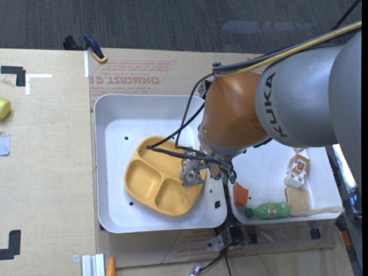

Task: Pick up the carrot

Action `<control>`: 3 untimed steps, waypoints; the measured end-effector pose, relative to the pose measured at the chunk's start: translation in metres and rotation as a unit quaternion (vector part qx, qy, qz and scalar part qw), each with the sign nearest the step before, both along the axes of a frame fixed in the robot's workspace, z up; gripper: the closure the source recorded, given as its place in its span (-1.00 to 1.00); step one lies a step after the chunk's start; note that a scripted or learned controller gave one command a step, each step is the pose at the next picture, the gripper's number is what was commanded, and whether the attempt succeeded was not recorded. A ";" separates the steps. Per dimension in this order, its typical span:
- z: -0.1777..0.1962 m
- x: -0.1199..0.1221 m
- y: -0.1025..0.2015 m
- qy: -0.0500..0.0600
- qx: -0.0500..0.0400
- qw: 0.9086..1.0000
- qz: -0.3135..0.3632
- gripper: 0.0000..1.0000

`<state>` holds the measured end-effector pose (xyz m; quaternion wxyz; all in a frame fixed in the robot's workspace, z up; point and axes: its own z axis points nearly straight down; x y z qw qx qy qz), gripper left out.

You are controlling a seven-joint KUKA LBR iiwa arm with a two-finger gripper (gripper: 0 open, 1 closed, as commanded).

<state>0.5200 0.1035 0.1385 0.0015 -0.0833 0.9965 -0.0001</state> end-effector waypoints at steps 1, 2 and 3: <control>0.000 0.000 0.000 0.000 0.000 1.000 0.000 -1.00; 0.054 0.003 -0.038 -0.001 0.000 0.990 0.144 -1.00; 0.063 0.005 -0.038 -0.003 0.000 0.990 0.143 1.00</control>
